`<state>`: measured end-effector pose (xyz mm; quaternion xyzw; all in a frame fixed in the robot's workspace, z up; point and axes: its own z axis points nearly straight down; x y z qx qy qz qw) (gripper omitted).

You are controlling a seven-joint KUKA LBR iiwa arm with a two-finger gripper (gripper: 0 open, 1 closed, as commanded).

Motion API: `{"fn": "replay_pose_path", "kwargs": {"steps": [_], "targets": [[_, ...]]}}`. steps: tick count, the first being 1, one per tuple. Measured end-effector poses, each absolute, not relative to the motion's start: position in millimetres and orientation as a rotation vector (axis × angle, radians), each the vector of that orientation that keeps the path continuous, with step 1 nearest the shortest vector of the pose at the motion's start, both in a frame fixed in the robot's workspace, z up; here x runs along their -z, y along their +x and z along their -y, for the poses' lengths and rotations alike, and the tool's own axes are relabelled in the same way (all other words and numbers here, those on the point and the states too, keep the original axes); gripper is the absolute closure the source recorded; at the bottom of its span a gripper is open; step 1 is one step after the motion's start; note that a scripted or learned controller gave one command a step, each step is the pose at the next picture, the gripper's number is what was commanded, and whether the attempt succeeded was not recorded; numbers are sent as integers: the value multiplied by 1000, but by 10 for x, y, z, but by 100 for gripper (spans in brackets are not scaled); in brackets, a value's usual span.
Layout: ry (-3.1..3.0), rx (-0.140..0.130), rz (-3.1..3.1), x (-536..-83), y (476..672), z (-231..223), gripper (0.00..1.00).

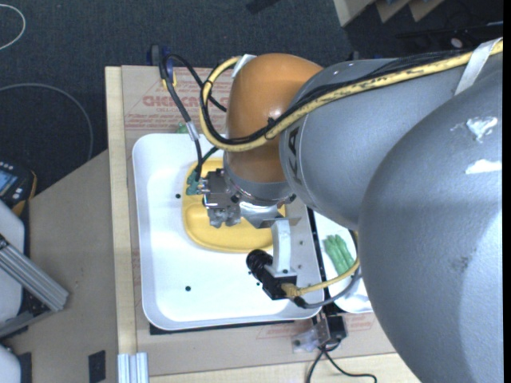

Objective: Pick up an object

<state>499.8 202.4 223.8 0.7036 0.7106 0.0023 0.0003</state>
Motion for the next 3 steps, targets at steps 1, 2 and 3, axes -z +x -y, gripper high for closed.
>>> {"fn": "replay_pose_path", "kwargs": {"steps": [1,2,3], "targets": [[2212,-19,-2218,-3093,5997,-2092,100],[2217,-5,-2228,-3946,4835,-1977,100],[2228,6,-2218,-3617,4785,-1034,100]]}}
